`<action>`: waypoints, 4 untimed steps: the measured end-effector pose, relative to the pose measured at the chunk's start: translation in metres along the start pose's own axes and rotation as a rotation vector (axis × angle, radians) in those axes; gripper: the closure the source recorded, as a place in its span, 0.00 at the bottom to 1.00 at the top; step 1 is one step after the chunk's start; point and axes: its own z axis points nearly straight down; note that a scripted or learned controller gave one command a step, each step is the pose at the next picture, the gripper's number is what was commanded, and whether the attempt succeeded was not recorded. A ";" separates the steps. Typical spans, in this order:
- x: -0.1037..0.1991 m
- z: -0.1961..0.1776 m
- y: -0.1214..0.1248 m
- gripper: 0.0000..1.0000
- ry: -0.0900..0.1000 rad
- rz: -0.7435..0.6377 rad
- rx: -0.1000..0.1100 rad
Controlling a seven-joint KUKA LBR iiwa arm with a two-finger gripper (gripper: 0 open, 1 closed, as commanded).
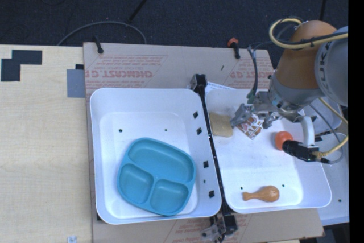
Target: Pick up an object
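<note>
Overhead, the camera view shows the arm [310, 65] entering from 3 o'clock, its gripper [245, 116] low over the upper part of the right bin [315, 199]. Finger state cannot be determined. A small patterned object [251, 128] lies just beside the fingertips; a tan slab [220, 124] lies at its 9 o'clock. An orange ball [282, 139] sits at its 3 o'clock. A toy drumstick [262, 194] lies at the bin's 6 o'clock. The left bin [102, 122] contains a blue divided tray [156, 175].

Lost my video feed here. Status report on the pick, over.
Gripper low in right bin, over a small patterned item; grip unconfirmed. Tan block just beside it. Orange ball, toy drumstick lie apart.
</note>
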 end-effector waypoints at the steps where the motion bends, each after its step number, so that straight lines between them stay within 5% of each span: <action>1: -0.006 0.054 0.008 0.00 -0.004 0.001 -0.007; 2: -0.008 0.040 0.009 1.00 -0.003 0.006 -0.009; 4: -0.003 -0.040 0.014 1.00 -0.001 0.000 -0.009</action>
